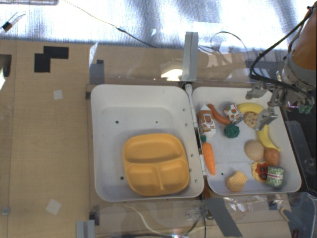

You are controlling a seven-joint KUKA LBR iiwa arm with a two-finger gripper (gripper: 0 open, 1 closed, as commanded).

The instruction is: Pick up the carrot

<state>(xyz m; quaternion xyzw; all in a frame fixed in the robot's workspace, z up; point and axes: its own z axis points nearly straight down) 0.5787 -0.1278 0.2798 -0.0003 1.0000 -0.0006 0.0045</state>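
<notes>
Carrot [208,158]: untouched, lying at right bin's [295,168] left edge.
Claw [270,114]: near bananas, grip state unclear.
Left: whole pick.

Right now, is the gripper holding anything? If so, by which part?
Nothing is held. The gripper hangs open over the right bin's upper right, near the bananas. The carrot lies untouched by the bin's left wall.

We list two bins side by side at frame centre. Left bin [106,133]: a divided tray [155,163] toward its lower edge. Right bin [292,177]: the carrot [208,158] along its left wall, a banana [267,138] right of it, a broccoli piece [231,131] between them.
</notes>
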